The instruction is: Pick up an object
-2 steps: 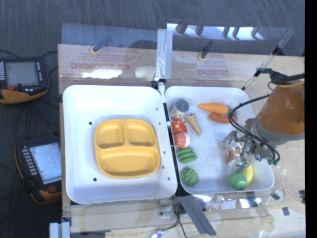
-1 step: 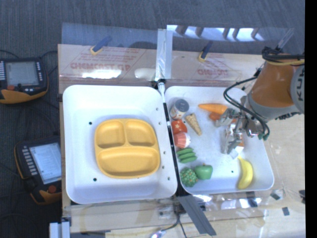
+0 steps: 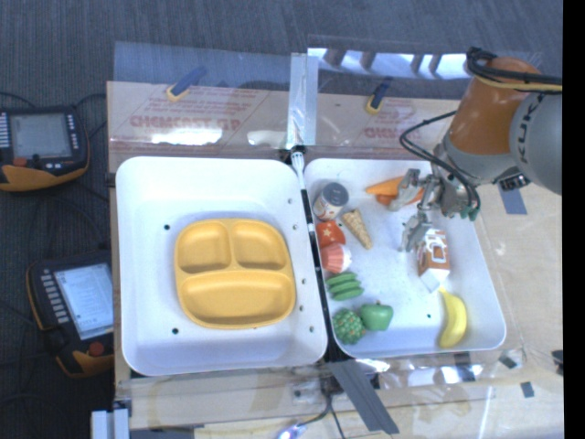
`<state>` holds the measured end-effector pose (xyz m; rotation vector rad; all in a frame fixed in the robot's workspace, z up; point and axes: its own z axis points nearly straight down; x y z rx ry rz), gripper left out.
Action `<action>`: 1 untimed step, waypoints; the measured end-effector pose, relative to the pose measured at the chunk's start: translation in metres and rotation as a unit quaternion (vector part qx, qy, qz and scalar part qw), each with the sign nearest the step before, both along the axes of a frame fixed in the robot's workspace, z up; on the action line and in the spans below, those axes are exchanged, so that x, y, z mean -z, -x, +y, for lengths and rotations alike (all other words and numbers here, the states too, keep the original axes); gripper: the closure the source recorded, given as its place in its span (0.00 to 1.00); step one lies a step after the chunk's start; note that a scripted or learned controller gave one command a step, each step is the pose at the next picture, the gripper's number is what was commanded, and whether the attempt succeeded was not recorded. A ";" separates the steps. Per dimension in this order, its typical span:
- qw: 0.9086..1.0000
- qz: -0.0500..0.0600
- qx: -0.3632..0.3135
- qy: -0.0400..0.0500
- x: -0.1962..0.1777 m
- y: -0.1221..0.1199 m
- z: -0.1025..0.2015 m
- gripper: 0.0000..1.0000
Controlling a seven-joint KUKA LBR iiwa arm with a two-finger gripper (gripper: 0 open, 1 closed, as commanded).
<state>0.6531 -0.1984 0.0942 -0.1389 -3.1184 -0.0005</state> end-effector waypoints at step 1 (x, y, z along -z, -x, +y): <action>1.000 -0.016 -0.015 0.003 0.004 0.065 -0.023 0.00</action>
